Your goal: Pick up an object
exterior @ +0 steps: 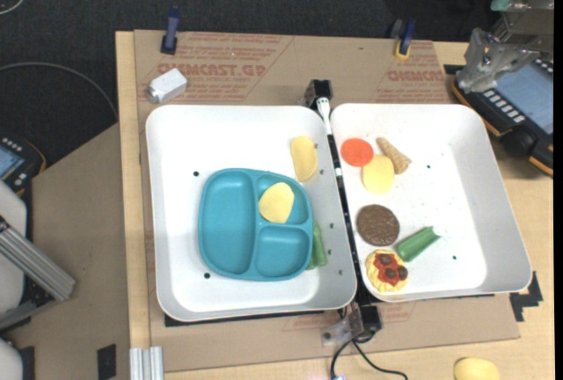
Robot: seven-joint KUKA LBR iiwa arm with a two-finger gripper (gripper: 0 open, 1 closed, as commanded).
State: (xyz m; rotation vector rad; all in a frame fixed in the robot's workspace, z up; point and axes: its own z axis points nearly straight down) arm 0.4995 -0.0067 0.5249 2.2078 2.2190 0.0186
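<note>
the left white shallow plastic bin (167,193) holds a teal three-compartment plastic tray (242,224) with a pale yellow rounded toy food piece (276,202) lying across its upper right compartment; a second yellowish oblong piece (304,158) rests on the bin floor just above the tray, and a green strip (318,246) is wedged against the tray's right edge. the right white bin (475,193) carries an orange disc (356,151), a yellow round piece (379,175), a tan cone (395,156), a brown cookie-like disc (378,224), a green pepper-like piece (415,243) and a small pizza slice toy (387,271). these look like light, stiff, smooth plastic; the flat discs may slip, so the cone or green piece, pinched across its narrow width, seems the easier pick. i cannot tell the end effector's state
</note>
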